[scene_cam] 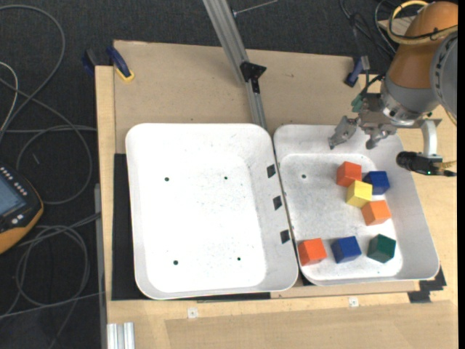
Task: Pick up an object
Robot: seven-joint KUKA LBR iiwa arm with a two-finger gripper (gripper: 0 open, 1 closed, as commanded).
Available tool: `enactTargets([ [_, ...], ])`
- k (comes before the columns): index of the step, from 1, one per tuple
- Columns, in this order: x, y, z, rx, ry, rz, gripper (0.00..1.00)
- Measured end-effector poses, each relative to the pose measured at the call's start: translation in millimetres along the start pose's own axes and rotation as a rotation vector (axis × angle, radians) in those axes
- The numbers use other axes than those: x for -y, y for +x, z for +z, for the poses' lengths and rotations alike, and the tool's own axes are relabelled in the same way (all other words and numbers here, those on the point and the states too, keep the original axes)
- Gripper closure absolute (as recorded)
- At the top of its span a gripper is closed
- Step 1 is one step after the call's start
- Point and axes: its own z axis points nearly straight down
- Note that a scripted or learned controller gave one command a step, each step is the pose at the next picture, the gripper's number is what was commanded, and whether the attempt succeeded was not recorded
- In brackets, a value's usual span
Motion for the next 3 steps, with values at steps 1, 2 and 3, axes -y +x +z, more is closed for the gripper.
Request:
enactTargets([
  [1, 0.3, 0.8, 52.6, 0.000, 0.000, -0.001, 0.00],
  [2, -1.9, 0.8, 37.1, 0.001, -0.007, -0.001, 1.00],
  [3, 6.6, 1.2, -17.6, 0.003, -0.013, 0.001, 1.00],
])
